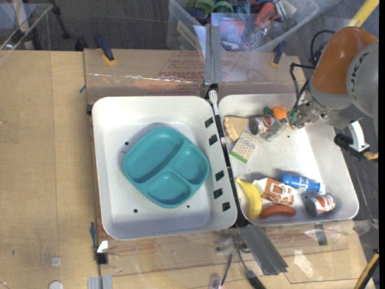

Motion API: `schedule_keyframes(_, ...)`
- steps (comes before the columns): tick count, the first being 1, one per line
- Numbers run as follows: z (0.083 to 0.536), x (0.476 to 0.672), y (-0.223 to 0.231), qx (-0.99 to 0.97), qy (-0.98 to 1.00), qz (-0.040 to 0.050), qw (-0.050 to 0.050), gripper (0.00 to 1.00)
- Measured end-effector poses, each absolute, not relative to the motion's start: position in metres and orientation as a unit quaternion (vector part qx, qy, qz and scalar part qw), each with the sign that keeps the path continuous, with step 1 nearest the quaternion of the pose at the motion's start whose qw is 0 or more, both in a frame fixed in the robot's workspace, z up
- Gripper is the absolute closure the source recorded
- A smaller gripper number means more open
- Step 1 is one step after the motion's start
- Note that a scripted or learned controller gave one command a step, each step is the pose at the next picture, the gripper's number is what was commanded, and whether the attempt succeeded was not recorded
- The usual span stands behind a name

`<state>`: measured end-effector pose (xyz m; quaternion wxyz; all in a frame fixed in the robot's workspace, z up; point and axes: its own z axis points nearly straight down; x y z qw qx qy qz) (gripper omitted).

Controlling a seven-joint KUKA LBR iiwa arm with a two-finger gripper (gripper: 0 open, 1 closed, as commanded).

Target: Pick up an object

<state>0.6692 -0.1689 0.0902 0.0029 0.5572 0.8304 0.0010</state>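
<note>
1. The gripper [299,117] sits low in the upper right of the frame, over the far end of the right bin [337,179]; whether it is wide, narrow or holding anything cannot be told from this angle.
2. Just left of it lies a tight cluster: a small can [261,124], an orange piece [280,112] and a grey piece [274,130]. A likely failure is closing on two of them at once, or nudging the can so that it rolls away.
3. The bin wall is near the gripper, so a descent slightly off could scrape it.
4. The arm [349,71] enters from the right edge, orange band uppermost, wrist bent downward and leftward.
5. Further candidates lie lower right: a banana [249,197], a blue bottle [301,182], a carton [275,192].
6. The left bin [108,161] holds a teal divided plate [165,166].
</note>
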Motion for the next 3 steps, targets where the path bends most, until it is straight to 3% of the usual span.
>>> schedule_keyframes(3,0.0903,0.6693,-0.169,0.557,0.83,0.0011,0.003,0.0)
